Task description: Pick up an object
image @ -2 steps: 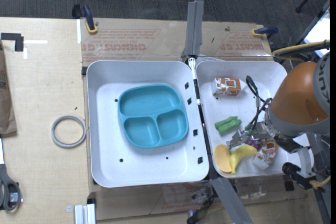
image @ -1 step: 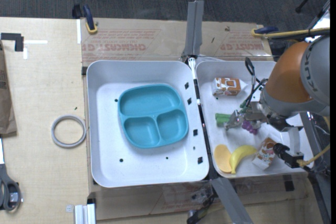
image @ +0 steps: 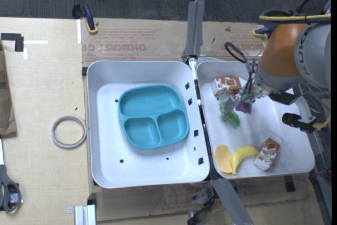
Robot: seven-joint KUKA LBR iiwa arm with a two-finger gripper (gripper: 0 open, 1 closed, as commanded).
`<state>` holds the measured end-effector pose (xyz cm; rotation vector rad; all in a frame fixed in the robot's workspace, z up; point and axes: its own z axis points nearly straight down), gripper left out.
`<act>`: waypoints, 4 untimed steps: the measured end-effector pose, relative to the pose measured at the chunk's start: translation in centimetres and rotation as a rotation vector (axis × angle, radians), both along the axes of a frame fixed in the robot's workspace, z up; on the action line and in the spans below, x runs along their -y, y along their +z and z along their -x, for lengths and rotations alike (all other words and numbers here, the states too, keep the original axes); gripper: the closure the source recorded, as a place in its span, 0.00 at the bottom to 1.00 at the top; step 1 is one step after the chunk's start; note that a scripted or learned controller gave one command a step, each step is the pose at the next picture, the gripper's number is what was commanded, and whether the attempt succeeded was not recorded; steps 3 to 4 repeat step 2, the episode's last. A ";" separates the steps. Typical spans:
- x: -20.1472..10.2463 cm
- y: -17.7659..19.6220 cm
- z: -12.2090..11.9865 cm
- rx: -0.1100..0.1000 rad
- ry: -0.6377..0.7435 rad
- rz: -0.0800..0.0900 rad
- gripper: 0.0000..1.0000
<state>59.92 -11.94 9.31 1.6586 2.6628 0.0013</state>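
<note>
Camera view from above: we see the gripper [image: 243, 96] low in the right bin [image: 295, 166], among a purple and green toy [image: 234, 110] just beside a small carton [image: 228, 85]. Whether it clasps anything, we cannot tell. We judge the grasp step underway; next we would lift straight up and check the hold.
</note>
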 end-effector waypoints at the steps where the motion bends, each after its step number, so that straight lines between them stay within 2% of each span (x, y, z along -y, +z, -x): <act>1: -2.0 -0.1 3.7 -0.003 -0.324 -0.002 0.00; 2: -1.9 0.9 3.7 -0.003 -0.326 -0.001 1.00; 4: -1.9 0.9 3.7 -0.003 -0.326 -0.001 1.00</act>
